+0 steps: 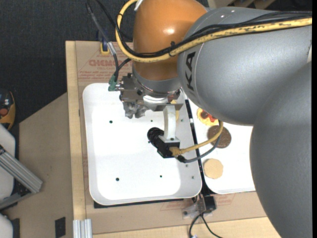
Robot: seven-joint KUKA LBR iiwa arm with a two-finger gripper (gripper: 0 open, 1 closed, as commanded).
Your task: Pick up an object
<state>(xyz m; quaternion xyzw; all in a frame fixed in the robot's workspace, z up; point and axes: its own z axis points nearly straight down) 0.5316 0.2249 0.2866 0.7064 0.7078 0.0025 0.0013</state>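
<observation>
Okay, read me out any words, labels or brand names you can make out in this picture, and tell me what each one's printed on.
"KA": white letters on the grey arm housing, cut off by the orange band; only these show.
"CHEM...": red print on the cardboard sheet under the left bin; the rest is hidden by the arm.
Smaller red lines beneath that print: too blurred to read.
Red print on the cardboard's front edge: too small to read.

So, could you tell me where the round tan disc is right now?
The tan disc lies in the right bin, near its left wall, just below a darker brown disc.
</observation>
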